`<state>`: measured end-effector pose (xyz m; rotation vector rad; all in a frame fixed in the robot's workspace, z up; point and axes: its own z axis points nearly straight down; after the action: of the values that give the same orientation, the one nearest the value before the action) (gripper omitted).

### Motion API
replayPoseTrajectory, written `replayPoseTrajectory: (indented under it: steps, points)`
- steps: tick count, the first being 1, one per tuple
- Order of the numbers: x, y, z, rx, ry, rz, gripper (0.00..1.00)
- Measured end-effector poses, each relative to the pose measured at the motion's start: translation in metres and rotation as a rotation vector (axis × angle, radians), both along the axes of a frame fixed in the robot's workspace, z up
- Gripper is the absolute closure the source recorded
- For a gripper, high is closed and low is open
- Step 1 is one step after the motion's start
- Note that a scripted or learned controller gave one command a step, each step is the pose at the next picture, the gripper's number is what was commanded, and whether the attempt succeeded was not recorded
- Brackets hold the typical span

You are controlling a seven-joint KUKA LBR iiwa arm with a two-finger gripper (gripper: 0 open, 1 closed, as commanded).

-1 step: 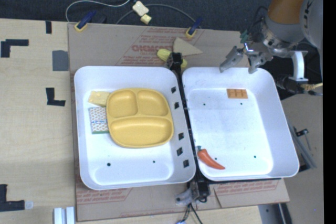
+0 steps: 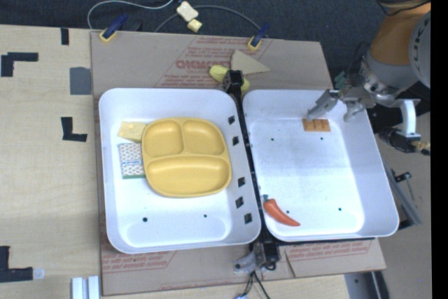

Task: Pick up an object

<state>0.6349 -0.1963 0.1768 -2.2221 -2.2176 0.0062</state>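
Observation:
A small orange waffle-like piece (image 2: 316, 125) lies near the back of the right bin (image 2: 350, 171). An orange-red chili pepper (image 2: 280, 213) rests at that bin's front left corner. My gripper (image 2: 337, 106) hovers over the back right part of the right bin, just up and right of the waffle piece, fingers spread apart with nothing between them. In the left bin (image 2: 126, 220) sits a yellow divided plate (image 2: 186, 156), with a pale yellow piece (image 2: 130, 129) and a patterned card (image 2: 130, 160) tucked at its left side.
Black clips (image 2: 241, 171) run along the seam between the bins. A yellow object (image 2: 220, 71) and a tan wedge (image 2: 250, 64) lie on the cardboard behind the bins. Cables and a white plug (image 2: 186, 10) trail at the back.

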Motion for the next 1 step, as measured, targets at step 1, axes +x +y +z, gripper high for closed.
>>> replayPoseTrajectory:
  steps: [1]
  points:
    - [0.0345, -0.0098, -0.0964, -0.002, -0.006, 0.005, 0.0]
